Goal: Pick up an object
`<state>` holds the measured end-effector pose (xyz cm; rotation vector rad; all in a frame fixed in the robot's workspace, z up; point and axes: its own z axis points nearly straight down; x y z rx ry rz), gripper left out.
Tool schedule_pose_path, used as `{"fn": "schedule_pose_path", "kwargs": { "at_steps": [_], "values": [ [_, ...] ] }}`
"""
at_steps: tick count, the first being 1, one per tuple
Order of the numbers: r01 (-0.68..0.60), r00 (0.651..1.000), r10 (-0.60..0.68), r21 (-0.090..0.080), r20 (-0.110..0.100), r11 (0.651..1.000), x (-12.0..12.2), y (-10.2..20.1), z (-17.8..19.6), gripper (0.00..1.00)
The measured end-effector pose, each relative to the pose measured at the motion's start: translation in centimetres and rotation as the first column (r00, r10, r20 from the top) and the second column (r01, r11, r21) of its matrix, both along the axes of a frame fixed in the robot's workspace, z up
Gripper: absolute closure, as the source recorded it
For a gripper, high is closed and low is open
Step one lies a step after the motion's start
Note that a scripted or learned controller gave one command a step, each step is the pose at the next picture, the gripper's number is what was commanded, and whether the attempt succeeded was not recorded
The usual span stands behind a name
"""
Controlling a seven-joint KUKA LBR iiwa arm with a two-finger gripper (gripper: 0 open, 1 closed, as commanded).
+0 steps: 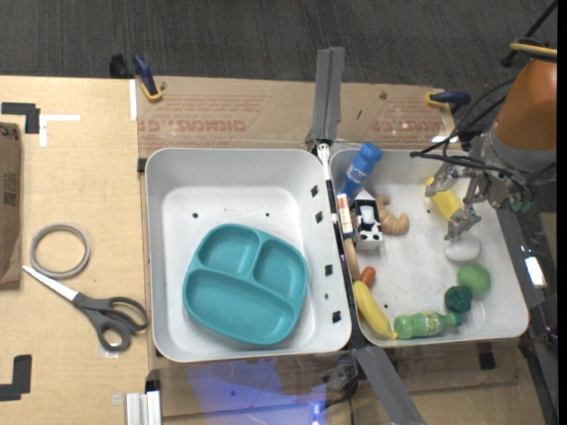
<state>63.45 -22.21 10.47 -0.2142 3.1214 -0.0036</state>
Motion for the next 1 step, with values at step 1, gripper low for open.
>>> {"fn": "schedule_pose_path", "kwargs": {
  "at_steps": [1],
  "values": [
    [-0.009, 1.0, 0.009, 0.003, -0.007, 1.0, -0.58, 0.22, -1.07, 0.0]
  ]
}}
